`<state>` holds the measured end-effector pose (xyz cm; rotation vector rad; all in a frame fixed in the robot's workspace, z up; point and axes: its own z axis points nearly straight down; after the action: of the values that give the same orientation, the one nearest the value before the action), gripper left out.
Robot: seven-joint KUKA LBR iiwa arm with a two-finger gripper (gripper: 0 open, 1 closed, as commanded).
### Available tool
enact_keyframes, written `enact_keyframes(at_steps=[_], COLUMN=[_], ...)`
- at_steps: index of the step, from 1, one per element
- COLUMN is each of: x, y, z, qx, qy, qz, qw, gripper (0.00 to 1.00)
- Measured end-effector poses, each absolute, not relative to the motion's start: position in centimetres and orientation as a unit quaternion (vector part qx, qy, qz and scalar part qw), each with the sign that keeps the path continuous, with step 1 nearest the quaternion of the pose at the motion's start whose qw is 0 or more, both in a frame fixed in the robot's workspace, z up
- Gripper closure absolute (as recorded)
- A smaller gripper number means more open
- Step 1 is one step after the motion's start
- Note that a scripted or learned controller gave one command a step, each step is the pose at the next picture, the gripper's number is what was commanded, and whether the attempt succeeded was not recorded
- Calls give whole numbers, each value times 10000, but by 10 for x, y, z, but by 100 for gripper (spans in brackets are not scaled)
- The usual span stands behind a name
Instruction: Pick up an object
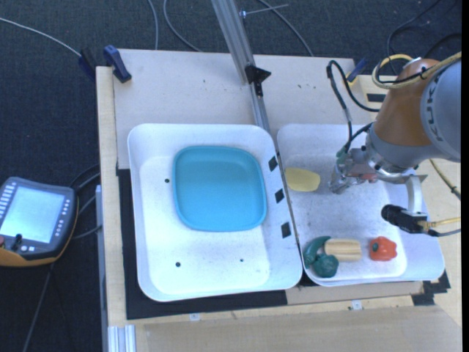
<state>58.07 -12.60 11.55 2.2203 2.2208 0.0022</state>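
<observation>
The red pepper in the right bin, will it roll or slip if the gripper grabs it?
The red pepper looks rounded and glossy, so it may slip from two fingers. Its lobed shape and green stem probably limit rolling. It sits beside the tan block near the bin's front wall, so a push could jam it.

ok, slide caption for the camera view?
Claw low in right bin beside yellow piece; blue plate in left bin.

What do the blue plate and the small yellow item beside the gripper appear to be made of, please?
The blue plate looks like moulded plastic: uniform turquoise, a smooth semi-matte surface, rounded corners and a raised rim. The yellow item also looks like plastic, perhaps toy food: flat pale colour, a soft rounded outline and no visible texture. It is too small to be sure.
</observation>
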Motion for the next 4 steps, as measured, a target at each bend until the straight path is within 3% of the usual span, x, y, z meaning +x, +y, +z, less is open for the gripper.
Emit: enact_keyframes(at_steps=[3, 4], x=[579, 587], y=[-127, -78], z=[256, 243], qx=[7069, 7057], qy=[7073, 7085], qz=[16, 3], qw=[21, -5], gripper=[100, 100])
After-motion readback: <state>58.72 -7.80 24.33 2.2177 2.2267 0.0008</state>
